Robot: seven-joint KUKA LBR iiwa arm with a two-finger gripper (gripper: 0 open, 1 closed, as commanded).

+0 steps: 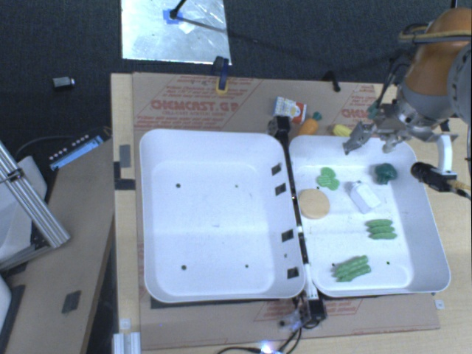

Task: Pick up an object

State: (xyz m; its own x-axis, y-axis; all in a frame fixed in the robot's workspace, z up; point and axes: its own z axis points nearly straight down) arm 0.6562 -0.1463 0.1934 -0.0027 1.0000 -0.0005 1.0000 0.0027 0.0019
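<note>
Nearest to us, in the right shallow white bin (424, 268), we see a bumpy green toy vegetable (352, 268) lying close to the front wall. Just behind it rests a green pea-pod toy (380, 228), towards the right side. Further back, a round flat tan disc (315, 203) lies near the bin's left wall, and a small white rectangular block (363, 196) sits just beside it to the right. Behind these we find a light green leafy toy (327, 178) and, well to its right, a dark teal lumpy toy (385, 172). The left shallow white bin (214, 216) adjoins the right one on the bench (81, 198).

Over the far edge of the right bin the end effector (373, 140) hangs from the grey arm with its orange band (442, 57). Its two fingers stand spread apart, with nothing between them. It hovers above the bin floor, behind the teal toy and the leafy toy, touching neither.
</note>
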